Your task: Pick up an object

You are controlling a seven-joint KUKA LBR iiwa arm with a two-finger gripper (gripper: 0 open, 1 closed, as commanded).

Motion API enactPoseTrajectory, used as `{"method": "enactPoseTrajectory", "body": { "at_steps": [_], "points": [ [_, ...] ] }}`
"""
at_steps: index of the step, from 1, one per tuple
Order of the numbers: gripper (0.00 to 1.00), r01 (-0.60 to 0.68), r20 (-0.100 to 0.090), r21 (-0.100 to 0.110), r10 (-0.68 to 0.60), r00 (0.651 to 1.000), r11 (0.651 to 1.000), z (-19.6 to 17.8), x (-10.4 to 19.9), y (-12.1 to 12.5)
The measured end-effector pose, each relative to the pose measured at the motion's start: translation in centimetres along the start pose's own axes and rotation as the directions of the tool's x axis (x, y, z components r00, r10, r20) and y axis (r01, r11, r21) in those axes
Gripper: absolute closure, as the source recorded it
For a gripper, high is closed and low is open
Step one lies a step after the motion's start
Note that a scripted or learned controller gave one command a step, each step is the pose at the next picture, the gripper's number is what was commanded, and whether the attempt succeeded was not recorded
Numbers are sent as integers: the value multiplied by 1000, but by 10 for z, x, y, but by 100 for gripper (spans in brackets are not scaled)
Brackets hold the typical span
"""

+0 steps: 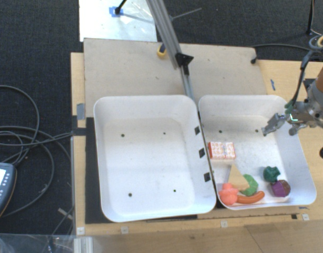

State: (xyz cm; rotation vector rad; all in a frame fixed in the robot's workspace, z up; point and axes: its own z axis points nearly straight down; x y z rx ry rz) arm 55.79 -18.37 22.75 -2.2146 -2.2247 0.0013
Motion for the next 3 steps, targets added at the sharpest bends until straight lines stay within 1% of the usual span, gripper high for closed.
{"method": "enactPoseTrajectory", "body": {
  "at_steps": [1, 3],
  "points": [
    [0, 0, 1, -4, 0, 1000, 1000, -2, 0, 1],
    [0, -3, 0, 0, 3, 1000, 1000, 82, 2, -3]
  ]
}}
